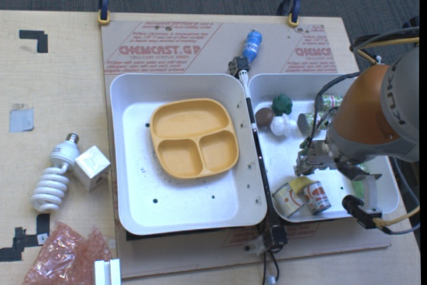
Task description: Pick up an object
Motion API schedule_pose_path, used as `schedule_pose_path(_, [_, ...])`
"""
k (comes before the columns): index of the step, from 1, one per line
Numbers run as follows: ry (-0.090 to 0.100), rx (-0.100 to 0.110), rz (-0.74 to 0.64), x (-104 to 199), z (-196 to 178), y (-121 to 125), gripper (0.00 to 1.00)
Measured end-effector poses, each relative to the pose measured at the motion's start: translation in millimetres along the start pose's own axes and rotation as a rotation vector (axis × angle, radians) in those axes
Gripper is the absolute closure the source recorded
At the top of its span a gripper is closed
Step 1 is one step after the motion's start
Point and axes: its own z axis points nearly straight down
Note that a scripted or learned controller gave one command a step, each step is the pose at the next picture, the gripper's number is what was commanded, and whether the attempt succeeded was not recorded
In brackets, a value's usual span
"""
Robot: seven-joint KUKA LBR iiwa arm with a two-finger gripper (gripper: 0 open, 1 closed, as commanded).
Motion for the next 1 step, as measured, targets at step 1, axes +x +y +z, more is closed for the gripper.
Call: schedule_pose_path(1, [-0.001,0.003,-0.006,28.1,-89.7,84.3,1.00])
